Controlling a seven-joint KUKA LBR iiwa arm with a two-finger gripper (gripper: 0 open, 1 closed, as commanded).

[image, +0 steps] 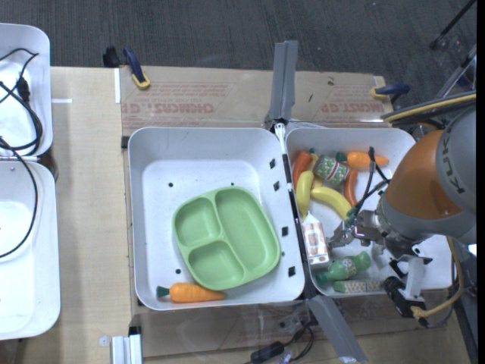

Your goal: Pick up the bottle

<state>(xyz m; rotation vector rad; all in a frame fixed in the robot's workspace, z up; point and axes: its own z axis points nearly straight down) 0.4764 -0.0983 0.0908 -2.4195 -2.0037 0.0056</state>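
Scanning from the left: worktop [83,203] carries two shallow white bins side by side.
Left bin [144,203]: holds a green divided plate [225,237] near its middle; a toy carrot [189,293] lies at the plate's 7 o'clock, against the bin's near wall.
Right bin [345,133]: crowded; two bananas [318,196], a small carton [314,241] by the dividing wall, a green can [331,170] and another carrot [365,158] towards 12 o'clock.
Bottle [345,268]: green, lying on its side at about 6 o'clock in the right bin, just right of the carton.
Hand [352,232]: hangs low over the right bin, at the bottle's 12 o'clock and close above it; I cannot tell whether it is spread or closed, and nothing shows gripped in it.
Step in hand: the approach, as I judge it; the bottle is not yet lifted.
Next move calls for: shifting a little towards 6 o'clock to centre over the bottle's body, going down across its narrow width, clear of the carton, then closing and lifting.
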